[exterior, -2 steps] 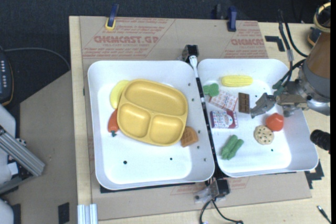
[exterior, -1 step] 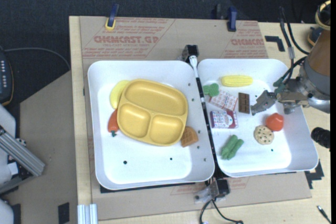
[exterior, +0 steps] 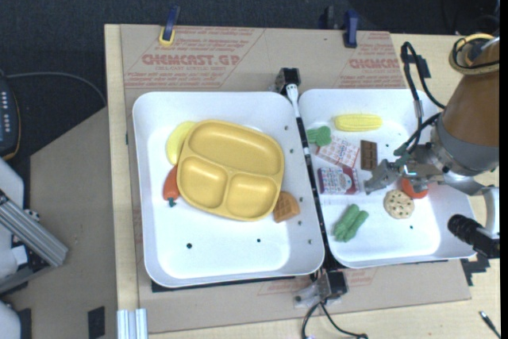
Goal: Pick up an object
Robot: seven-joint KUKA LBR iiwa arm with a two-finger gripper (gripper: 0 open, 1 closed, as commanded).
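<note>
Arm (exterior: 475,111): grey with an orange band, entering from the right and hanging over the right bin.
Gripper (exterior: 386,175): low over the middle of the right bin, pointing left; its tips lie just right of the packet and below the brown bar.
Jaws: too small and dark to judge whether apart or together; nothing can be seen between them.
Right bin (exterior: 381,252): white, shallow; it holds the small objects listed next.
Corn (exterior: 357,122): yellow cob at the far side of the right bin, lying crosswise.
Green piece (exterior: 319,136): just left of the corn, near the bin's left wall.
Packet (exterior: 336,166): red and white, left of centre, beside the gripper tips.
Brown bar (exterior: 368,154): upright in the view, just right of the packet's far end.
Red item (exterior: 413,188): partly hidden under the wrist.
Cookie (exterior: 398,205): round, speckled, just near of the red item.
Bean pod (exterior: 349,221): green, tilted, at the near side of the right bin.
Left bin (exterior: 214,262): white, beside the right bin.
Tray (exterior: 230,169): yellow, three compartments, in the middle of the left bin.
Around the tray: a yellow piece (exterior: 178,139) at its far left, a red-orange pepper (exterior: 171,186) at its left, a waffle-brown piece (exterior: 286,207) at its near right, each partly under or touching its rim.
</note>
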